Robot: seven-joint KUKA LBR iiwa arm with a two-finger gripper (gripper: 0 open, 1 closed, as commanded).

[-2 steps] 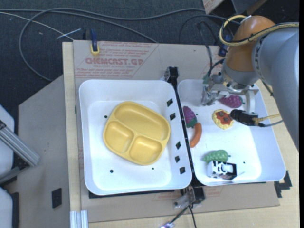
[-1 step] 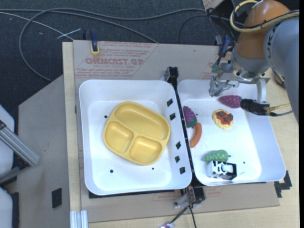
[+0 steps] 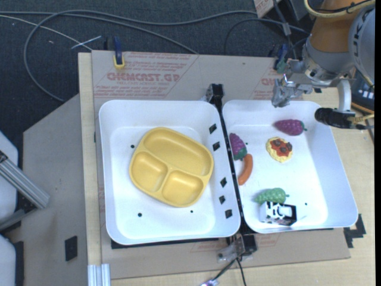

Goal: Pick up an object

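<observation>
One black-and-white object (image 3: 278,212) sits half hidden beneath green grapes (image 3: 271,195).

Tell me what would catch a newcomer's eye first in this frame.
The yellow divided plate stands out most, lying alone in the left bin. Next come the small toy foods scattered in the right bin: purple grapes near the far side, a little pizza, an orange carrot by the divider and a green piece near the front. The gripper hangs over the right bin's far edge.
</observation>
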